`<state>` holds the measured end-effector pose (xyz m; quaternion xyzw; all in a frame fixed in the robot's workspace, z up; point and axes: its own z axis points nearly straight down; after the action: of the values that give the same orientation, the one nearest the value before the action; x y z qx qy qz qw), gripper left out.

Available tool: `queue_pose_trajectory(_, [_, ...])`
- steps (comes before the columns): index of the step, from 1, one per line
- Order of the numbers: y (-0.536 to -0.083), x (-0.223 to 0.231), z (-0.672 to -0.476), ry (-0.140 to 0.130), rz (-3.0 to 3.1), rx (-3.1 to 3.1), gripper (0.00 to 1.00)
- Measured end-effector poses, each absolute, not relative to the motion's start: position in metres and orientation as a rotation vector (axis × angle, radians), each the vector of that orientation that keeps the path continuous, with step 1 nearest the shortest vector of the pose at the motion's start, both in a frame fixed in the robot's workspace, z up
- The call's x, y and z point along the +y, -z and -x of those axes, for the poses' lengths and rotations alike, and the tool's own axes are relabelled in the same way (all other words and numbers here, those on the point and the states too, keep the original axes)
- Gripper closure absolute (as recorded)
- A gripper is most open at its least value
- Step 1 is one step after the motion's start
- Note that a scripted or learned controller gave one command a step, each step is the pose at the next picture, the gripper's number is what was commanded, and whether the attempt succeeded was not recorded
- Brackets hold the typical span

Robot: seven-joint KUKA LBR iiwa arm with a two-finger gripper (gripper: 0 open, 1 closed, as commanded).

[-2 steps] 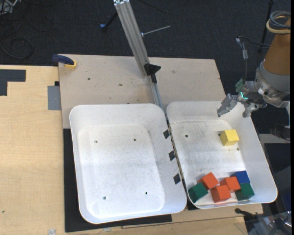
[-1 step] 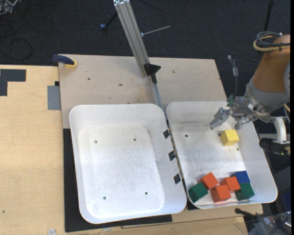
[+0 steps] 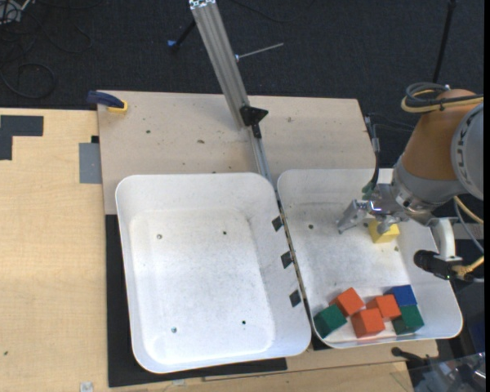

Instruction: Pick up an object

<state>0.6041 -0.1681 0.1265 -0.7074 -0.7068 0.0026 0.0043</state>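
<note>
1. The surface (image 3: 188, 129) is a pale wooden board carrying two shallow white bins side by side, with a slanted aluminium rail (image 3: 224, 60) rising from its far edge.
2. The left bin (image 3: 147, 198) takes up the larger share of the view; its floor shows a few dark specks.
3. The right bin (image 3: 310, 186) holds all the blocks, so any pick has to happen here.
4. The arm (image 3: 441, 149) reaches in from the right, its orange band above the wrist hanging over the right bin's far right part.
5. The pincer (image 3: 366, 214) sits low over the bin floor, a metal finger (image 3: 347, 217) jutting left. Whether it is spread or pressed together I cannot tell, since the wrist hides the tips.
6. A cluster lies at the near edge of the right bin: two orange blocks (image 3: 367, 321), a third orange block (image 3: 350, 300), two green blocks (image 3: 330, 320) and a blue block (image 3: 403, 294), packed touching one another.
7. The yellow block (image 3: 384, 233) lies alone just near and right of the pincer, partly tucked under the wrist; it looks like the likeliest target.
8. Risks, as I judge them: the pincer appears offset to the left of the yellow block, so a closure here may catch nothing. A finger could also nudge the block toward the right wall, and a corner grip may let it slip out on the lift.
</note>
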Motion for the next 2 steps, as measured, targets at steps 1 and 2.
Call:
queue_pose_trajectory(1, [-0.091, -0.167, -0.605, 0.000, 2.223, -2.219, 0.00])
queue_pose_trajectory(2, [-0.101, -0.168, -0.604, 0.000, 2.230, -2.210, 1.00])
